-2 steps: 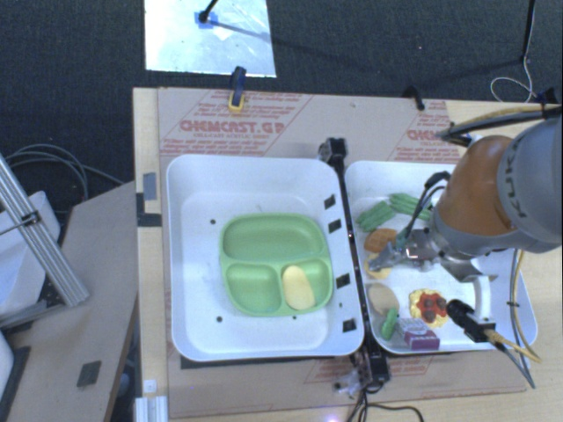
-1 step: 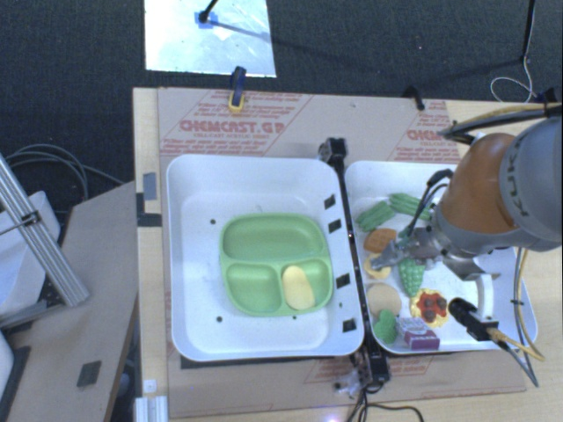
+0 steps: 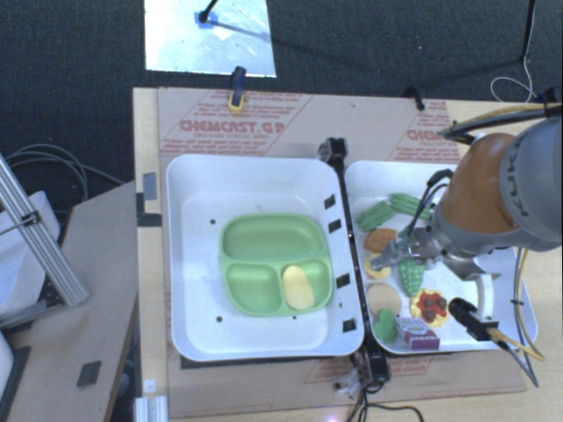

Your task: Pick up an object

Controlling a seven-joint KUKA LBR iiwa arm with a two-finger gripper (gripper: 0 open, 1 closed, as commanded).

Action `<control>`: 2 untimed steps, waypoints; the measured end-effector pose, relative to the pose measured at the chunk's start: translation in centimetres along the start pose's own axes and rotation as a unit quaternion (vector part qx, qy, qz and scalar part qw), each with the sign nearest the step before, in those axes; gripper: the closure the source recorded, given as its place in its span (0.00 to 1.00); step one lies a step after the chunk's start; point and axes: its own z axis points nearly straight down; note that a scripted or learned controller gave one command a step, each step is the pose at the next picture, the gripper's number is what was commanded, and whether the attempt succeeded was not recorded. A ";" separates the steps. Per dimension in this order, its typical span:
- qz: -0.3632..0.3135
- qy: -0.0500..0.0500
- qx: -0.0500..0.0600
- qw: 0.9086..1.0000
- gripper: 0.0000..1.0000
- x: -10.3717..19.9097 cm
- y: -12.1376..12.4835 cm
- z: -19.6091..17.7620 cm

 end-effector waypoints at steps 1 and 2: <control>0.000 0.001 0.000 1.000 1.00 0.1 0.1 -1.1; -0.006 0.002 -0.001 1.000 1.00 5.2 5.4 -10.2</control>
